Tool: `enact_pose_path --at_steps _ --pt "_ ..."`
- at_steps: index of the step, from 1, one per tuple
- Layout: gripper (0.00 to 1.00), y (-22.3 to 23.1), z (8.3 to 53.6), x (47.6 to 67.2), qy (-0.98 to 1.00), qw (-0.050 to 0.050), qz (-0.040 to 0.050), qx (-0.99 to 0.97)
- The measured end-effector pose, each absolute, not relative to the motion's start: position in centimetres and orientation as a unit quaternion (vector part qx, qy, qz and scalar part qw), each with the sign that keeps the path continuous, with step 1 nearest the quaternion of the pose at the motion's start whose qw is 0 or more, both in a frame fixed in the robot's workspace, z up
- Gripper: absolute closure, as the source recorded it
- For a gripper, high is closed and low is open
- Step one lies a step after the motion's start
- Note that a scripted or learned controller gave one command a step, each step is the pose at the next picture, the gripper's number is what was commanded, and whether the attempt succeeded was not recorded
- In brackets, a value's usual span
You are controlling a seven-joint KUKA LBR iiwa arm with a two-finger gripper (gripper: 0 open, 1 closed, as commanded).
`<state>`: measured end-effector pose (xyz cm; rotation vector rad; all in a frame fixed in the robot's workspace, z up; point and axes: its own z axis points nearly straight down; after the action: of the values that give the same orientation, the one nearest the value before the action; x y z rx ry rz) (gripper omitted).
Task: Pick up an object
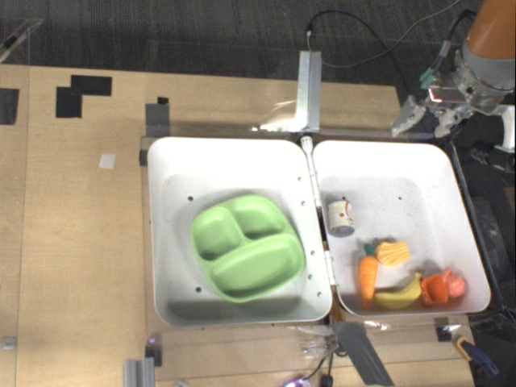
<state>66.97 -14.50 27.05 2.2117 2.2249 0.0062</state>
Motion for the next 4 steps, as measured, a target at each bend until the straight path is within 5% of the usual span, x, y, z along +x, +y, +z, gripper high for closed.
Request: enact_pose_path --at_steps 2,3,4 --pt "0.0 -8.7 8.9 61.2 0.712 0.005 0.0044 0.702" --pt "0.0 -10.6 9.2 50.4 0.727 0.003 0.0022 0.687" --pt "1.0 -10.4 10.4 50.7 0.727 0.004 0.0056 0.687"
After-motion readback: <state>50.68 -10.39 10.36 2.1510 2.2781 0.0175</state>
